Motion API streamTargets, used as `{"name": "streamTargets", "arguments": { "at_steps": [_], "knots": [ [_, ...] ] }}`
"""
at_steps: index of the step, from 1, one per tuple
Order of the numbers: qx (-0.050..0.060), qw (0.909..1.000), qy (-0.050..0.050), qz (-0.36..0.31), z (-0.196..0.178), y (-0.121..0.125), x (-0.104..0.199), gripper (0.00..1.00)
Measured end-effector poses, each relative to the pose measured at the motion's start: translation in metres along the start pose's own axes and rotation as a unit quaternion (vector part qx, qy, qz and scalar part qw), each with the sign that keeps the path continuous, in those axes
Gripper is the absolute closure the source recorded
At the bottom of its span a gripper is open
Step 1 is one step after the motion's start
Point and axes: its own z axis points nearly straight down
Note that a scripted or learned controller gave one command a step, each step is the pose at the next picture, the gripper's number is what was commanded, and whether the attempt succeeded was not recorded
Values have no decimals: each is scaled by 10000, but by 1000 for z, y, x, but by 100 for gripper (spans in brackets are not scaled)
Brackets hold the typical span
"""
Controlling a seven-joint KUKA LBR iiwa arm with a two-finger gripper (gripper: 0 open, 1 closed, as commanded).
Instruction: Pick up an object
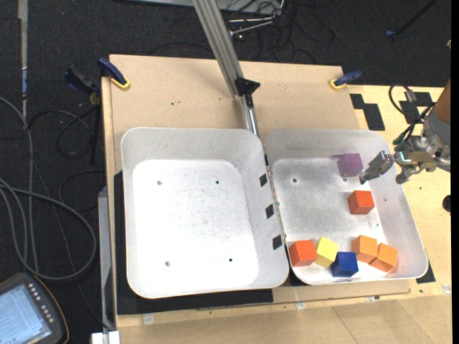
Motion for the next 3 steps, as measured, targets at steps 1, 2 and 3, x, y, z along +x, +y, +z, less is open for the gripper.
{"name": "streamTargets", "arguments": {
  "at_steps": [1, 2, 3],
  "knots": [
    [-16, 10000, -4, -5, -2, 1, 0, 0],
    [-3, 10000, -4, 7, 41, 2, 1, 0],
    [9, 10000, 3, 9, 105, 3, 1, 0]
  ]
}}
